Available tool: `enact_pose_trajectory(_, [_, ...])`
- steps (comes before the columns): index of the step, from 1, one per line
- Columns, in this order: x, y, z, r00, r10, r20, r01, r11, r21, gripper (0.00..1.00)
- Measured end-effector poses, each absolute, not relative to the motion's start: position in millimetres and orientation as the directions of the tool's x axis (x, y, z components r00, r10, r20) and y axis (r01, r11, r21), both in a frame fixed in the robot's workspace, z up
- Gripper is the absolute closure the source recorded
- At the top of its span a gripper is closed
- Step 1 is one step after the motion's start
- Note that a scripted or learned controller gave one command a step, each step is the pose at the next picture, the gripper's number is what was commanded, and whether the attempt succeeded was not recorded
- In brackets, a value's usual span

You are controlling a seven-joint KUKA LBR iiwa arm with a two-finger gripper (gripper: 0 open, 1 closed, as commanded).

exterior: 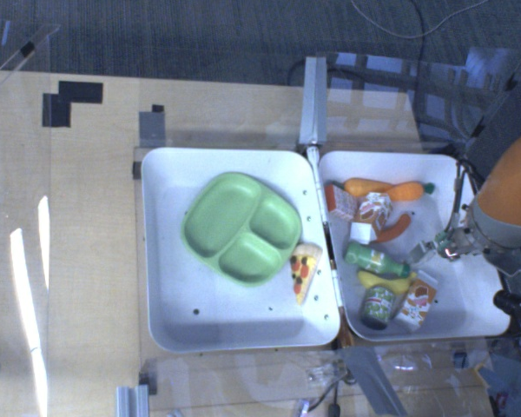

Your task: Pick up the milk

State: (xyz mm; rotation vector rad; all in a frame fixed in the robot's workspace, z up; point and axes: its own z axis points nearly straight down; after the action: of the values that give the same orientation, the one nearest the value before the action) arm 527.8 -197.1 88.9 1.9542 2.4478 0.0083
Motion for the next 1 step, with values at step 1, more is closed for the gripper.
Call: enact_pose_trajectory(1, [604.5,-129.1,110.1,-0.164,0.986,-0.001,0.986,0.164,0.007,0.0])
